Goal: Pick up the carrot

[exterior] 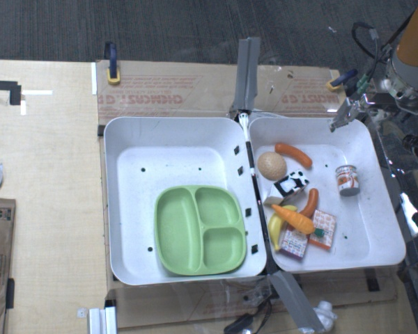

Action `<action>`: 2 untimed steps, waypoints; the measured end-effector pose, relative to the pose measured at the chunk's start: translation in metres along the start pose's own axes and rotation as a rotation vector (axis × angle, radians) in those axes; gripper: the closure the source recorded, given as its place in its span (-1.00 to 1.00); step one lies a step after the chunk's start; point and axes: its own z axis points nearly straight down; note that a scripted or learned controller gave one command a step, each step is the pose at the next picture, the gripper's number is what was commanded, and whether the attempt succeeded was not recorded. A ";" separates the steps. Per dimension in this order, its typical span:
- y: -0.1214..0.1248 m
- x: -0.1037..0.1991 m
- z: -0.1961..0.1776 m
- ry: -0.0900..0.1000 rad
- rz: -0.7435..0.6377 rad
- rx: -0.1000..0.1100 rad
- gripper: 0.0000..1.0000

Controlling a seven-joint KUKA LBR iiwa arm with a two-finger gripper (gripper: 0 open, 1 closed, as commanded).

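One carrot (293,218) lay untouched in right bin (376,252); your gripper (348,113) hovered at far rim, jaw state unreadable. Approach step; you needed descent toward carrot.

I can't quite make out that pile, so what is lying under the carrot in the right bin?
The carrot lies across a yellow banana and touches a patterned card. What sits directly beneath its middle is covered.

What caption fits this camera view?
Gripper poised over right bin's far edge; carrot lies untouched among toy foods.
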 end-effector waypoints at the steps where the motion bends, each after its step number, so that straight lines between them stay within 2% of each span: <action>1: -0.052 0.053 0.082 0.001 -0.151 0.001 -1.00; 2: -0.094 0.071 0.134 -0.006 -0.223 -0.024 -1.00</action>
